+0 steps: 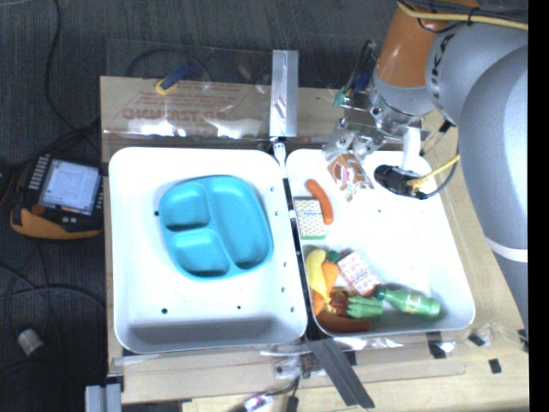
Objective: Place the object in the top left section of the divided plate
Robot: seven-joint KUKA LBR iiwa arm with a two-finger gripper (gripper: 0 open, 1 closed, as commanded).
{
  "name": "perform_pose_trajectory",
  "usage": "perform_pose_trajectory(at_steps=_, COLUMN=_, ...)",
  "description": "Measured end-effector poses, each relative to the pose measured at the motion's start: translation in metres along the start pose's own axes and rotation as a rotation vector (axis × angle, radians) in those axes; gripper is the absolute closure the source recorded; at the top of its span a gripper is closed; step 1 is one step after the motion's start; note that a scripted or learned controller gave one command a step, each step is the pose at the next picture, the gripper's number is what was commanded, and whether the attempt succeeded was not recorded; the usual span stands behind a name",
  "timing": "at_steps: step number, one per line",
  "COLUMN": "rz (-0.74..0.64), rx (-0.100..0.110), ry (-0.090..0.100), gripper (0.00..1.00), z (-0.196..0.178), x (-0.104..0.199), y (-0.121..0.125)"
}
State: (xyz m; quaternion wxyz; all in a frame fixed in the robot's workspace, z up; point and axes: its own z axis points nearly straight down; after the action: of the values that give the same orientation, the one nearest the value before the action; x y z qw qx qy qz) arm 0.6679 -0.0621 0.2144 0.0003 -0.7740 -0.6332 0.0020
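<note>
The blue divided plate (214, 226) lies in the left white bin (137, 316); its top left section (184, 206) holds nothing. My gripper (350, 148) hangs over the back left corner of the right bin (446, 256), close to the divider between the bins. A small red-and-white snack packet (347, 177) dangles tilted right under the fingertips, which look shut on its top edge. The packet is to the right of the plate, across the divider.
The right bin holds an orange sausage (319, 200) and a patterned packet (310, 217) by the divider. At its front lies a pile with a yellow piece (316, 264), a red-white packet (356, 273) and a green bottle (412, 301). A black cable fitting (395, 178) hangs beside the wrist.
</note>
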Motion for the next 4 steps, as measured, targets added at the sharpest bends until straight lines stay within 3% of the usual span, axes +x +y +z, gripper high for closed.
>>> perform_pose_trajectory(at_steps=1, rz=-0.008, rx=0.001, ry=0.000, gripper=1.00, z=0.020, x=0.053, y=-0.011)
perform_pose_trajectory(at_steps=2, rz=-0.094, rx=-0.001, ry=0.000, gripper=1.00, z=-0.006, x=0.111, y=-0.033)
perform_pose_trajectory(at_steps=3, rz=0.038, rx=0.000, ry=0.000, gripper=1.00, z=-0.021, x=0.161, y=-0.038)
perform_pose_trajectory(at_steps=4, rz=-0.008, rx=-0.003, ry=0.001, gripper=1.00, z=0.092, x=0.213, y=-0.073)
